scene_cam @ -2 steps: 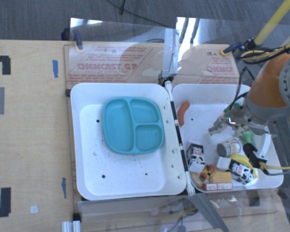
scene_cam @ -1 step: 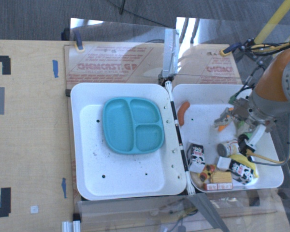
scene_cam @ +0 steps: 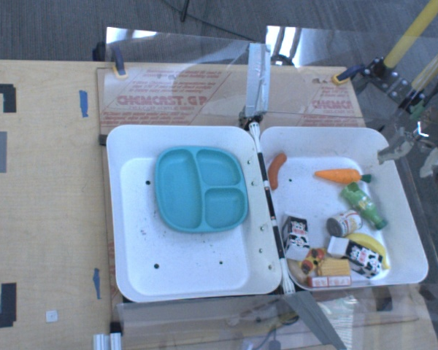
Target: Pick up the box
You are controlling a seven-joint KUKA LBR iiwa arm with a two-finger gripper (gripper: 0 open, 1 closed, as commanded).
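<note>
Where the right bin's (scene_cam: 411,228) far rim meets the edge of my feed, I see a grey, pointed piece that I take for the end effector (scene_cam: 400,146). It is too small and cluttered for me to tell whether it is open or closed, and nothing shows in its grasp. It sits above the rim, well apart from the boxes.

Nearest to it in the bin lies an orange carrot (scene_cam: 338,174), pointing left. Just below the carrot is a green bottle (scene_cam: 363,205), tilted on its side. A small can (scene_cam: 344,223) lies beside the bottle's lower end, and a banana (scene_cam: 372,243) curves beneath them.

The box-shaped things are all at the near end of this bin. A black-and-white box (scene_cam: 297,235) stands by the left wall. A second black-and-white box (scene_cam: 364,259) lies touching the banana. A yellow box (scene_cam: 331,267) lies between them against the near rim, with a small red and yellow toy (scene_cam: 314,259) beside it. I cannot tell which one the task means.

A reddish sausage (scene_cam: 276,170) rests against the left wall further back.

In the left bin (scene_cam: 120,195) a teal divided plate (scene_cam: 201,188) lies flat toward the back. Both bins sit on the pale wooden desk (scene_cam: 44,195), which carries a strip of blue tape (scene_cam: 83,103).
</note>
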